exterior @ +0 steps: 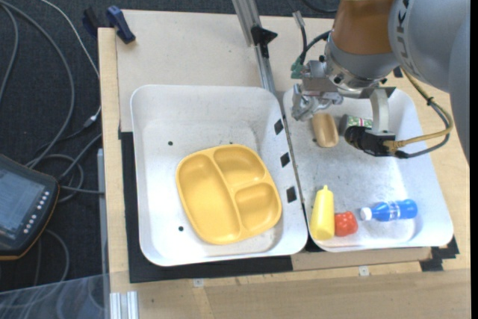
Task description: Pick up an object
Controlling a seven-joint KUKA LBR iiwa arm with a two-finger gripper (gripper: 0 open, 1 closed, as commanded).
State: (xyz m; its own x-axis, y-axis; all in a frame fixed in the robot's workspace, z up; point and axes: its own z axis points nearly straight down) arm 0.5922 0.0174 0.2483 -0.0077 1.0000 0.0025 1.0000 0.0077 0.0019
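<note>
Lying in the left bin [149, 160]: a yellow divided plate [228, 193]. Hovering at the right bin's [426, 160] far left corner: the hand [308, 102], grip impossible to tell. Resting just beside it, a tan cylinder [325, 130], probably light, stiff, inclined to roll; best pinching across its middle.

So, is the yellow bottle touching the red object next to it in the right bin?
Touching. The camera view shows the yellow bottle lying against the small red object with no bin floor visible between them, near the right bin's front edge.
</note>
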